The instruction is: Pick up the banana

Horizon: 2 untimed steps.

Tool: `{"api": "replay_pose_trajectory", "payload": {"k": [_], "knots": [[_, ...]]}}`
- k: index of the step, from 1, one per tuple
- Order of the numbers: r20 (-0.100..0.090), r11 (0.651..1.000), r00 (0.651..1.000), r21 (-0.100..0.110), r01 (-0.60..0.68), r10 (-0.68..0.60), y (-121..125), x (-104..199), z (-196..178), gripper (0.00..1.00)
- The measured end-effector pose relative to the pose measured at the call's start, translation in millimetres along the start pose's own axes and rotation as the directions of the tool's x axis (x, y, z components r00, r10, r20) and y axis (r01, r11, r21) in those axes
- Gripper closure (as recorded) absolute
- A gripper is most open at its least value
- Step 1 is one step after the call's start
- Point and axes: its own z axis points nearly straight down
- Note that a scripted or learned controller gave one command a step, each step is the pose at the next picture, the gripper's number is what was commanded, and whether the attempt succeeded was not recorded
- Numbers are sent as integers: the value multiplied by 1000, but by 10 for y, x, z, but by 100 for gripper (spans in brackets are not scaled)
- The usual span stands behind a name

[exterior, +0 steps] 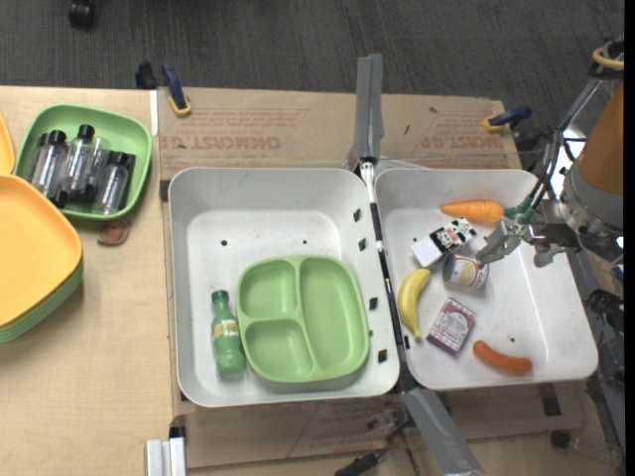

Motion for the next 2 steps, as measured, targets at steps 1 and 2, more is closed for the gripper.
{"api": "replay_pose_trajectory", "payload": {"k": [1, 2], "knots": [[0, 1000, 1000, 2, -3, 3, 3, -9, -79, 100], [1, 983, 983, -1, -182, 182, 666, -607, -58, 100]]}}
